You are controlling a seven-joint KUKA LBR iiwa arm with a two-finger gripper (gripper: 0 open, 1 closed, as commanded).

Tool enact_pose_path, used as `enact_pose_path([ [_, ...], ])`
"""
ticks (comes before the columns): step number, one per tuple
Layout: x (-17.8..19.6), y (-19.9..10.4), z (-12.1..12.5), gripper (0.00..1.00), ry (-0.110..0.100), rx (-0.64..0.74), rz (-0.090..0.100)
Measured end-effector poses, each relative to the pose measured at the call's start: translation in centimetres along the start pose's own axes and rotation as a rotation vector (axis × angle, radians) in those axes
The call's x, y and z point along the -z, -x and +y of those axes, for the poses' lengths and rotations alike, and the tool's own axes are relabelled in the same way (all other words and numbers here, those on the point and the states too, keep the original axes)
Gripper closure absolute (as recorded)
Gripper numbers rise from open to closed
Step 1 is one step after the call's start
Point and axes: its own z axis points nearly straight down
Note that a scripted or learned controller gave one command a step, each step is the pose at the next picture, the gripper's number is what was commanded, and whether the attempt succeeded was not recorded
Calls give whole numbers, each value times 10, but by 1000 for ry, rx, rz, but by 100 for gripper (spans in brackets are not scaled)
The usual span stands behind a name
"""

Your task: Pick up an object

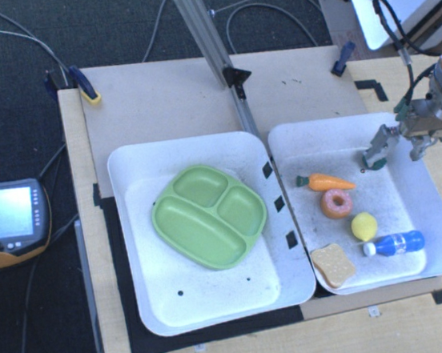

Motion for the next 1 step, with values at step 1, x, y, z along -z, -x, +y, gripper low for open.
enact_pose_path([
  [1, -41, -2, 5, 0, -1, 0, 1],
])
